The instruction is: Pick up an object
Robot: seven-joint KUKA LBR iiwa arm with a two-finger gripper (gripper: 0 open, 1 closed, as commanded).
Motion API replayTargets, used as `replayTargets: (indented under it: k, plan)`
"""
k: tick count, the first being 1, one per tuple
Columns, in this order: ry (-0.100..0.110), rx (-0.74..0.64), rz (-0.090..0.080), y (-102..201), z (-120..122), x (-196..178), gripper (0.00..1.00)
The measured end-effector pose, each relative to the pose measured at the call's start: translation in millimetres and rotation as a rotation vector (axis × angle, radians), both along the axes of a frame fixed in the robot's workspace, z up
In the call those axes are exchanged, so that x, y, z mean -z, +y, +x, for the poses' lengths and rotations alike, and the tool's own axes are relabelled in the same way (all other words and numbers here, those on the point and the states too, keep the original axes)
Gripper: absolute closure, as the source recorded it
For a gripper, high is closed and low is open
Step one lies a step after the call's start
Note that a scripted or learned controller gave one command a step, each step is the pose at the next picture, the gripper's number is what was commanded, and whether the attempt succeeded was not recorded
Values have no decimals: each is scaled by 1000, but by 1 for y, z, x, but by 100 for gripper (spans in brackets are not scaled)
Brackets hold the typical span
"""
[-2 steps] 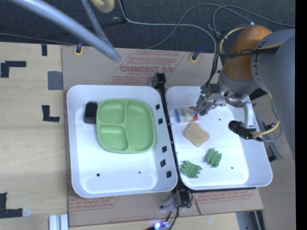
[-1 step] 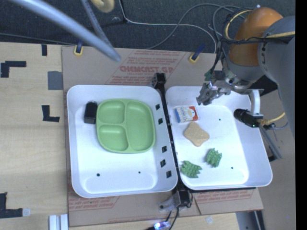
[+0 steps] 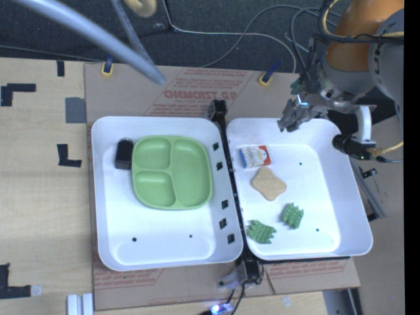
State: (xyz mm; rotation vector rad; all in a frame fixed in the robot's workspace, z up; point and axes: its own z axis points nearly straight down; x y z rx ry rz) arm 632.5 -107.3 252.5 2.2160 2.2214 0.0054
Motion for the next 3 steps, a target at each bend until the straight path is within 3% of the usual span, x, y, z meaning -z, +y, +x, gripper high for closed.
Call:
replayTargets:
  k: [3]
  plan:
    - [8,-5,2,172,-30,35,100]
